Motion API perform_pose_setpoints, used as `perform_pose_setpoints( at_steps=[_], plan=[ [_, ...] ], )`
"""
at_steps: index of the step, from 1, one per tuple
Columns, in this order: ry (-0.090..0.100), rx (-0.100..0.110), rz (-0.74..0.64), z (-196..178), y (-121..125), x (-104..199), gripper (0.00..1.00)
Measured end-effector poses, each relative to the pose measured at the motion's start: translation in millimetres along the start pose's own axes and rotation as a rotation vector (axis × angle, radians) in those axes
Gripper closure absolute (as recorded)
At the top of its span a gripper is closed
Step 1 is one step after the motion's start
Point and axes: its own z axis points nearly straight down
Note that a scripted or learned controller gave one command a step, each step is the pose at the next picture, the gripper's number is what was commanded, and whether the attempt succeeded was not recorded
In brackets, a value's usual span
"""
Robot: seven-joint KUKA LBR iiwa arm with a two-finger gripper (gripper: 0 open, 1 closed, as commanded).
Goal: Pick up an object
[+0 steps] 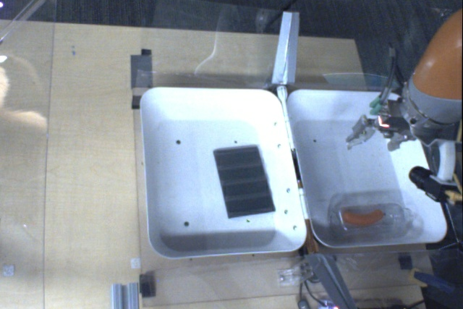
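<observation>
A dark ribbed rectangular pad (244, 181) lies flat in the middle of the left bin (166, 155). In the right bin (318, 119), near its front edge, lies a clear plastic container (370, 217) with an orange piece inside. My gripper (375, 139) hovers over the back right part of the right bin, above and behind the clear container. Its fingers (356, 137) are spread open with nothing between them.
A metal post (285, 54) stands at the back where the two bins meet. The grey arm with its orange band (441, 69) enters from the right. Cables and clamps sit along the front edge of the bench (72, 155).
</observation>
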Motion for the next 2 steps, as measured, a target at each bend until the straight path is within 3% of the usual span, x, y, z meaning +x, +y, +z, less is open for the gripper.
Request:
perform_pose_setpoints(
  at_steps=[1,2],
  plan=[
    [0.001,0.004,-0.090,81.5,-61.0,34.6,0.00],
    [0.001,-0.003,-0.091,70.5,-58.3,35.3,1.00]
  ],
)
